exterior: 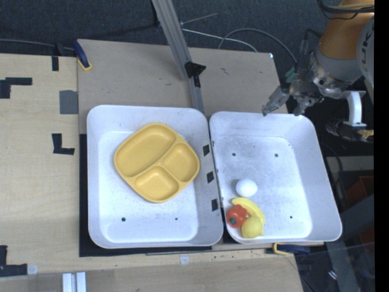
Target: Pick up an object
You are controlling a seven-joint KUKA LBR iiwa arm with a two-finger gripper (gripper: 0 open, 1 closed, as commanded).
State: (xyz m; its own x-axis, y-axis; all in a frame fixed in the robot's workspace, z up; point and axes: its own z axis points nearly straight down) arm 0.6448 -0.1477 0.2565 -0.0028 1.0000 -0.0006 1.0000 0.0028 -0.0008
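White plastic is taking up most of my view: two shallow bins sitting side by side on the bench, touching along their inner edges. The left bin (97,181) is holding a yellow divided plate (157,162) with three compartments, lying flat toward that bin's ten o'clock. In the right bin (298,163), three small things are clustering at about seven o'clock near the inner wall: a white ball (246,188), a yellow banana-shaped toy (253,219) just below it, and a red toy (237,215) touching the banana's left side. I am not making out what the red piece is; it looks partly tucked against the bin's rim.

The gripper (283,104) is hanging over the right bin's far rim, at roughly one o'clock from that bin's centre and well apart from the three toys. Its two dark fingers are showing a gap between them, so I am reading it as spread, with nothing between them. The arm (343,41) above it is running off the frame's top right, so I am seeing just its orange band and grey wrist.
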